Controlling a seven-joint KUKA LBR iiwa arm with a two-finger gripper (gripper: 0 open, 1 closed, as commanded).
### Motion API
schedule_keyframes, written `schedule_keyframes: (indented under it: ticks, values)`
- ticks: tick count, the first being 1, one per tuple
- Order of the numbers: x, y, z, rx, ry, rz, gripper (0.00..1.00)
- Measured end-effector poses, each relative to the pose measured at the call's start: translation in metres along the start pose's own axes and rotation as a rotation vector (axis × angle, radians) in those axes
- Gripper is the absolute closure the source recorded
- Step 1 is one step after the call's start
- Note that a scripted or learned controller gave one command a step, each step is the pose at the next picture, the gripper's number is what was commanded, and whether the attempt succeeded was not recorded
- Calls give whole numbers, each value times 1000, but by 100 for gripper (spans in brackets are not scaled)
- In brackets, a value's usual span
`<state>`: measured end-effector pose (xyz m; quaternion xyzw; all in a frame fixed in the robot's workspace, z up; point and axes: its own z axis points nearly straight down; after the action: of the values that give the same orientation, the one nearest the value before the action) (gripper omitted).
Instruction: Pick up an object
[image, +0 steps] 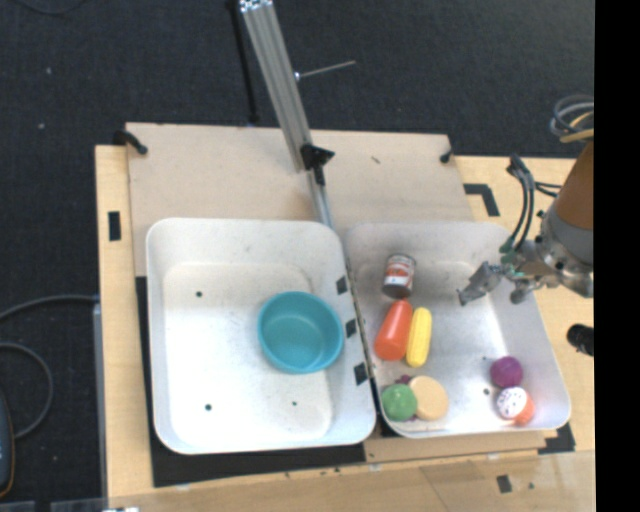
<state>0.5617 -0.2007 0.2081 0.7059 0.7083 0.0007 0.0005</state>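
Robotics lab: plywood bench (230, 170), 2 white bins (190, 250), aluminium camera mast (285, 90), cables, dark carpet.

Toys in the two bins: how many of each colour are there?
Blue: 1, the bowl
Orange: 1, the orange piece
Yellow: 1, the yellow piece
Green: 1, the green ball
Tan: 1, the tan disc
Purple: 1, the purple ball
White, speckled: 1, the speckled ball
Brown: 1, the small can
Total: 8

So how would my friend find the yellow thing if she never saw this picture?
Look at the right bin, the one holding the small toys. Near its left wall lie two long shapes side by side, an orange piece and the yellow piece touching its right side. It is the only yellow thing there, slimmer than the round pieces below it.
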Motion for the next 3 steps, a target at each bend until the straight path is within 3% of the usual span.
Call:
schedule_keyframes:
  ticks: [1,3]
  values:
    - [0,0,0,0,0,0,0]
    - [-6,-12,105,6,-2,4,0]
